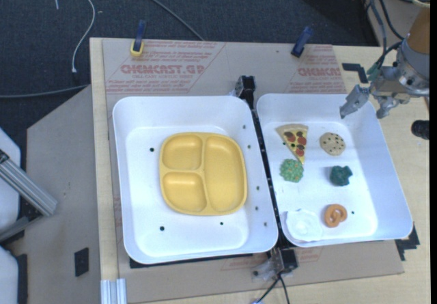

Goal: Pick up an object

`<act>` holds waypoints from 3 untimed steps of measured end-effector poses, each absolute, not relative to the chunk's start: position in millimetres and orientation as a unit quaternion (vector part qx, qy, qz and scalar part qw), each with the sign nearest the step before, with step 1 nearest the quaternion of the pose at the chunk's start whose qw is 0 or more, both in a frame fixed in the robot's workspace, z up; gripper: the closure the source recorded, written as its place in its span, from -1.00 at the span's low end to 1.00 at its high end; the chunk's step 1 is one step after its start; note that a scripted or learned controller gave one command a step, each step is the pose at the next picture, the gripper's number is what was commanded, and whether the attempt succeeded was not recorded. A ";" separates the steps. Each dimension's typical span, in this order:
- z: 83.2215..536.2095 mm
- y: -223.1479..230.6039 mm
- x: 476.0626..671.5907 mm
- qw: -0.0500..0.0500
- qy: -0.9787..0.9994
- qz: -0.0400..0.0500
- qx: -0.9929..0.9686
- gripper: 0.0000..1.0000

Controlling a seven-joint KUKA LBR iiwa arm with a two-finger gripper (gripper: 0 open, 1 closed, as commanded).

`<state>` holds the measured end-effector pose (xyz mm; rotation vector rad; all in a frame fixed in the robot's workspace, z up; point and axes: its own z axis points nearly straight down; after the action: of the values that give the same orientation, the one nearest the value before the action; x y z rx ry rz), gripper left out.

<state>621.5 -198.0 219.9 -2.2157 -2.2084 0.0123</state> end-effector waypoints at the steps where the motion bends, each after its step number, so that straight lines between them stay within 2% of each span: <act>1: 229.1 -197.2 624.4 0.000 -0.707 0.000 -0.707 -1.00; 2: 168.3 -191.2 628.4 0.003 -0.708 0.001 -0.706 -1.00; 3: 124.7 -195.5 635.1 0.001 -0.707 0.000 -0.707 -1.00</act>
<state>635.1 -195.5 124.7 -2.2190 -2.2209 0.0009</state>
